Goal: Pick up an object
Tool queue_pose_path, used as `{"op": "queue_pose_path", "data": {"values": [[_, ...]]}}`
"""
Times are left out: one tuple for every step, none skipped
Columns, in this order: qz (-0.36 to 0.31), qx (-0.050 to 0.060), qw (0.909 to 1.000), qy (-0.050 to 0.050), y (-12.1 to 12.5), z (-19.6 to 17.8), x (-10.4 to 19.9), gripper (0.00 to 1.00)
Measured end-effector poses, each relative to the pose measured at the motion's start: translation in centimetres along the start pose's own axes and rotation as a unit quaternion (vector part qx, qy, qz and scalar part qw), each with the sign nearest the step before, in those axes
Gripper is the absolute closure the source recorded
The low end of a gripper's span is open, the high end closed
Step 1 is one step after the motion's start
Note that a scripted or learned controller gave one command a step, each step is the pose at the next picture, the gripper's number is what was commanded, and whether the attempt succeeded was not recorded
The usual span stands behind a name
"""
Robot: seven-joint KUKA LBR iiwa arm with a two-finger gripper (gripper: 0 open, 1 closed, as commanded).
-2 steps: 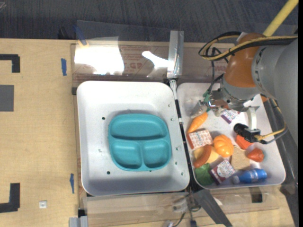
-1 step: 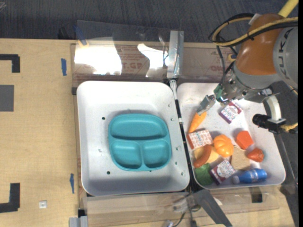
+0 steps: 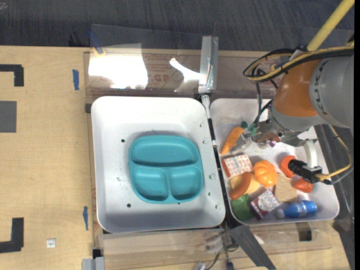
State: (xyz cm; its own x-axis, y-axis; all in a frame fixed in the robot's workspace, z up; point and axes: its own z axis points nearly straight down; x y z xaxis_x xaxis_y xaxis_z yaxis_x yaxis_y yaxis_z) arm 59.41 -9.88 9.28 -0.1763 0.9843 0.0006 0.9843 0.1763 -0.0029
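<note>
From the camera view above the bench (image 3: 45, 151), my gripper (image 3: 254, 135) hangs low over the far part of the right bin (image 3: 325, 200), with my arm coming in from the right. At this slant I cannot tell whether the gripper is released or clenched, and I see nothing clearly caught in it. The things to pick from all lie in this right bin. An orange carrot (image 3: 231, 140) lies tilted against the bin's left wall, just beside the gripper on its left. Nearer than that sits a small red-and-white patterned box (image 3: 237, 164), and touching its right side is a round orange pumpkin-like piece (image 3: 266, 173). A red-and-yellow wedge (image 3: 242, 183) lies just nearer, with a green piece (image 3: 241, 207) at the near left corner. A maroon box (image 3: 263, 203) and a tan slice (image 3: 285, 191) crowd the middle, and a blue bottle (image 3: 298, 209) lies on its side along the near wall. A red-orange piece (image 3: 288, 164) sits to the right of the pumpkin-like piece. The left bin (image 3: 107, 151) holds a teal divided tray (image 3: 166, 167), lying flat in its middle, well apart from the gripper.
</note>
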Motion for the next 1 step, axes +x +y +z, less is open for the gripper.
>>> {"op": "queue_pose_path", "data": {"values": [[0.033,-0.003,0.9995,-0.001,5.8,0.63,-1.32,0.0]]}}
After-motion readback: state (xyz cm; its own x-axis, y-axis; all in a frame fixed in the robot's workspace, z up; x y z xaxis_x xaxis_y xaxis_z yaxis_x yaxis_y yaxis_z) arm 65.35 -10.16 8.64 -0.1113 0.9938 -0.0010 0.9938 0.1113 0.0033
